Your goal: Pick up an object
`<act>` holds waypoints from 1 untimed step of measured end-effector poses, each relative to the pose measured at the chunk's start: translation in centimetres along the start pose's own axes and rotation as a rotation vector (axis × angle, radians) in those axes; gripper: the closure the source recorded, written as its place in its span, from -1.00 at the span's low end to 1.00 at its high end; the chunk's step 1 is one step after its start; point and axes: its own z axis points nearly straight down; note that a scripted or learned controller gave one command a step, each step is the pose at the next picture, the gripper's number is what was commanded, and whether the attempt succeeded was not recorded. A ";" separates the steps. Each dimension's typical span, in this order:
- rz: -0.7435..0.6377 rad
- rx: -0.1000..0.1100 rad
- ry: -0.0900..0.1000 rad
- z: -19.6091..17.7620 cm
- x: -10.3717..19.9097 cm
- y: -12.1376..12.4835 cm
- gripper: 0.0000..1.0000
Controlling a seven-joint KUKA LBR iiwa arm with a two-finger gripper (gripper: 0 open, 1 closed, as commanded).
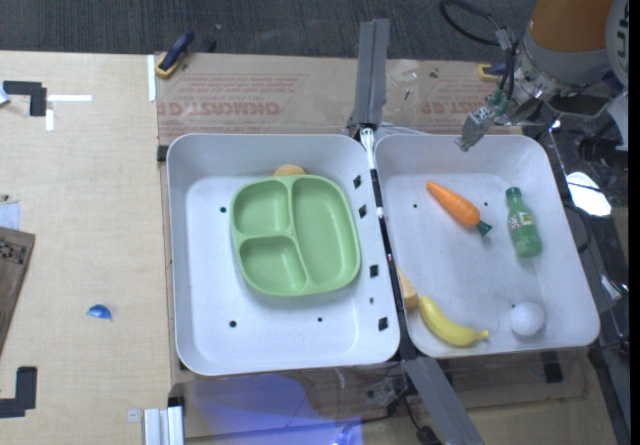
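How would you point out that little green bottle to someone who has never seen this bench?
Start at the right bin of the two white ones. Along its right side, just right of the carrot, lies the green bottle. It is the one green thing in that bin, unlike the yellow banana and white ball nearer the front.

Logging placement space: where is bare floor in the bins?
Right bin: bare left-centre patch between carrot, banana and bottle; the front right corner holds the white ball. Left bin: only margins around the green tray.

Right bin [560, 313]: orange carrot [455, 204] lying diagonal, green bottle [522, 223] on its side nr far wall. Yellow banana [449, 324] & white ball [526, 318] sit along front edge.
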 end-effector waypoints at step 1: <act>-0.099 0.002 0.002 -2.9 3.9 -2.7 1.00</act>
